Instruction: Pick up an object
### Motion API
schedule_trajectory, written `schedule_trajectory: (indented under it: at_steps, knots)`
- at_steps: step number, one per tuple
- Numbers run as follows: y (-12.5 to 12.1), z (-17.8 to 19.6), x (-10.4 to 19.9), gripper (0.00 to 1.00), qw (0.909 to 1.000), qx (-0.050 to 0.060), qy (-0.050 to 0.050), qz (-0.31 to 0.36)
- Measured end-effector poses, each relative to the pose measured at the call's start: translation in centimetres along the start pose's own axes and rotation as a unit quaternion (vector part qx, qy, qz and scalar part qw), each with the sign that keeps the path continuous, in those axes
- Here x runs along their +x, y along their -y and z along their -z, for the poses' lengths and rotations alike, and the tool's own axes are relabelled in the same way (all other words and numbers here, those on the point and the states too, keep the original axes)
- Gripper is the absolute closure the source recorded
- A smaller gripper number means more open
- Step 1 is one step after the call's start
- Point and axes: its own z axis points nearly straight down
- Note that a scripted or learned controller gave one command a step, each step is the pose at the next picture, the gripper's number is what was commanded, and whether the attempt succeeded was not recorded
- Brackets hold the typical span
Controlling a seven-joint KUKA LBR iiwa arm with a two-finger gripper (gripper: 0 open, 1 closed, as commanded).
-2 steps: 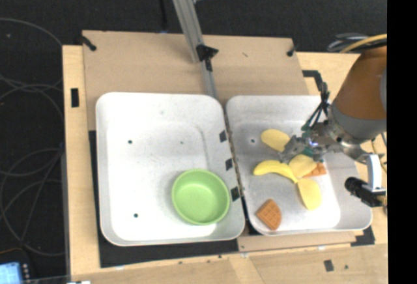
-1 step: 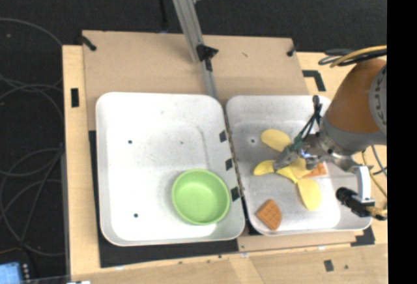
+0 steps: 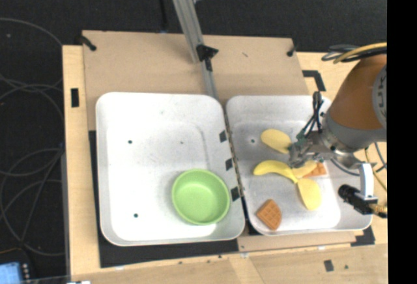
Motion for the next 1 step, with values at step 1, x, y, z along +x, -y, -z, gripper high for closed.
schedule_trajectory:
  at_steps: [1]
  knots:
    - [0.5,6.14,-0.09,1.0,1.0,-0.001,0.001,0.004]
